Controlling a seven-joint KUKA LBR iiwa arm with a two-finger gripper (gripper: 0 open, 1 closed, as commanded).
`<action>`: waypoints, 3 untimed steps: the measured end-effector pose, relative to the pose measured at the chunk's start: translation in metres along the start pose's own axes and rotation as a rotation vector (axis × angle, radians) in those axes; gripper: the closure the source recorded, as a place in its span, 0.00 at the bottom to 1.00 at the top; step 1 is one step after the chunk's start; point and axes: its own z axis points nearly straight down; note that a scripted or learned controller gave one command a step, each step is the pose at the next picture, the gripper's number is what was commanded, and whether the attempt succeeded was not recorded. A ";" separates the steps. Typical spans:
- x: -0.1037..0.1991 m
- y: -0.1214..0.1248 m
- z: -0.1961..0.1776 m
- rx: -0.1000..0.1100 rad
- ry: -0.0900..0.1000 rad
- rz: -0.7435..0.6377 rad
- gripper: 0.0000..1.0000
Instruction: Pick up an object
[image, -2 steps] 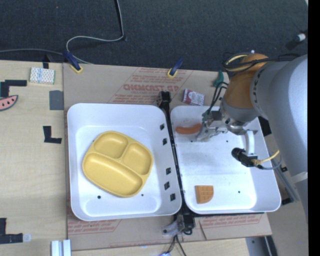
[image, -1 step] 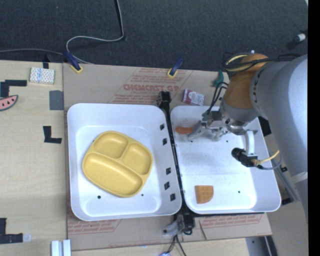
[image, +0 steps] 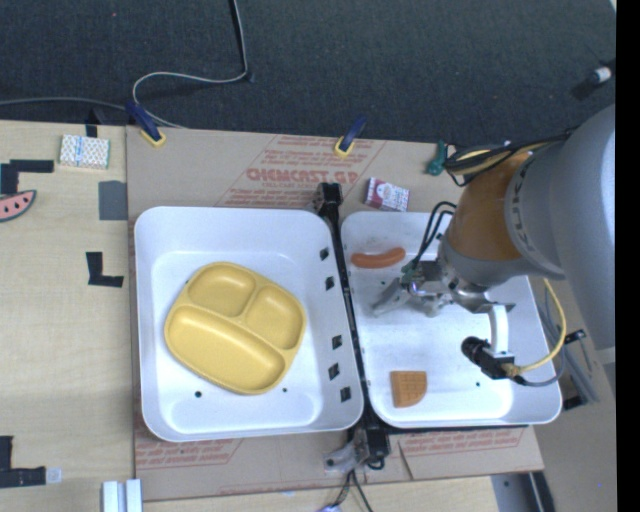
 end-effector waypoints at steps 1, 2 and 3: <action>0.008 -0.028 0.000 -0.004 -0.001 0.001 0.00; 0.009 0.011 0.000 0.001 0.001 0.000 0.00; 0.009 0.012 -0.009 0.000 0.000 0.000 1.00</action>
